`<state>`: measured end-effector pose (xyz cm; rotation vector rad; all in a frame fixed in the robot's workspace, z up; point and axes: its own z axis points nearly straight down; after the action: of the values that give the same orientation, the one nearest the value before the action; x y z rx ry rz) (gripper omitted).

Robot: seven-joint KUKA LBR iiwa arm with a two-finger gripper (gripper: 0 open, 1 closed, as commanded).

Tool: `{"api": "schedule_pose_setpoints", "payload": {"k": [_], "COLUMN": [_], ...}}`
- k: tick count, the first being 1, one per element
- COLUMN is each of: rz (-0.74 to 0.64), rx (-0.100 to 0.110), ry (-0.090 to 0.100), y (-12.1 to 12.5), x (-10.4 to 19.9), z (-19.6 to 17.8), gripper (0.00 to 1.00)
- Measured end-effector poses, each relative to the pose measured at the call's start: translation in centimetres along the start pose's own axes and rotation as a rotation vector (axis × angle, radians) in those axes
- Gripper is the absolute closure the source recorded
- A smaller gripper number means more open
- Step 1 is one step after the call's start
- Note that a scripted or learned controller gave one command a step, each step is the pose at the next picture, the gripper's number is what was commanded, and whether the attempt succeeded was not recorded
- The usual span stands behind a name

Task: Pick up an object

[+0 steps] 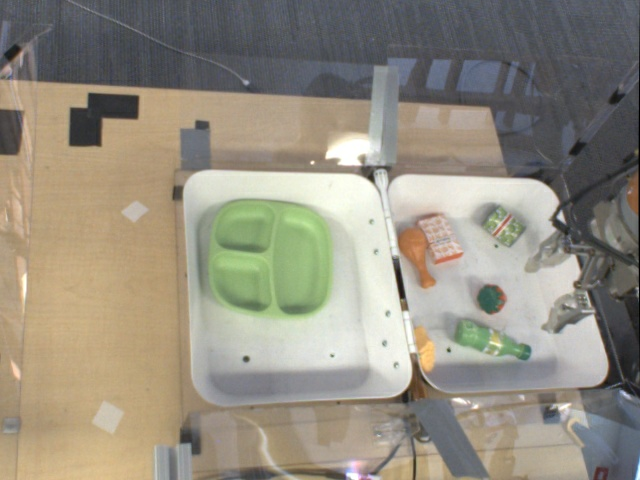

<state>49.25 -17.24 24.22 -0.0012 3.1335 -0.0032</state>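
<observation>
The right bin (560,368) holds several small toys. A green bottle (491,340) lies on its side near the front. A dark green round piece (490,298) sits just behind it. An orange drumstick (417,255) lies by the left wall, next to a red and white carton (440,238). A green and white can (503,225) rests toward the back. A small orange piece (424,349) lies in the front left corner. My gripper (558,284) hovers over the bin's right edge, open, with nothing between its fingers (546,253).
The left bin (230,363) holds a light green divided plate (270,257). A metal divider post (384,108) stands behind the seam between the bins. Black tape marks (100,116) sit on the wooden bench at the far left.
</observation>
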Motion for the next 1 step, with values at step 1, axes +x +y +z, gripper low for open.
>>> {"api": "schedule_pose_setpoints", "payload": {"k": [1], "rz": [0.100], "rx": [-0.004], "ry": [0.016], "y": [-1.98], "x": [-1.32], "z": [14.40], "gripper": [0.00]}}
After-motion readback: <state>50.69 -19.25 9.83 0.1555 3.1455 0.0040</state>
